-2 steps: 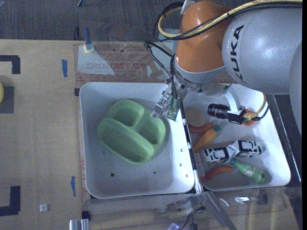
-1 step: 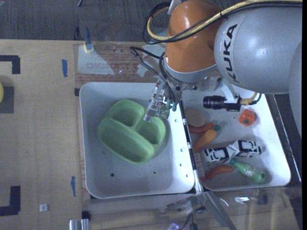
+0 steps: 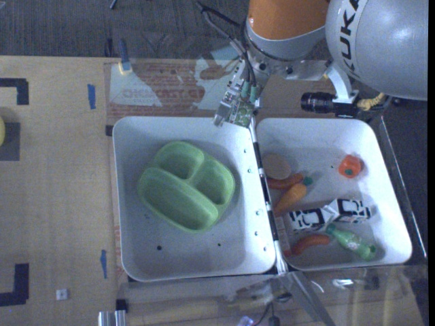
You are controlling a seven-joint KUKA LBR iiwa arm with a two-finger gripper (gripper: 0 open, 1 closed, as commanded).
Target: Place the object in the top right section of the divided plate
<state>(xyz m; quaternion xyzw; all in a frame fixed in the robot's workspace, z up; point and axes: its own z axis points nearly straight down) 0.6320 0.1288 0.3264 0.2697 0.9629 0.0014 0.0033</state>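
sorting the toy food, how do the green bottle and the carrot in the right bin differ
Colour: the bottle is green, the carrot orange with a small green tip.
Place: the bottle lies near the right bin's front edge, the carrot near its left wall, further back.
Neighbours: the bottle lies by a red piece, the carrot just under another orange carrot-like piece.
Shared: both lie on their sides, slanted, in the same bin.

The grey arm housing [image 3: 380, 32], up and to the right of the tool [image 3: 234, 107], carries the black letters "KUKA", partly cut off at the curve. Just left of the tool, a clear sheet [image 3: 160, 87] on the worktop [image 3: 54, 182] bears red printing too blurred to read. Below and right of the tool, two small cartons [image 3: 329, 214] show black-and-white patterns, no legible words.
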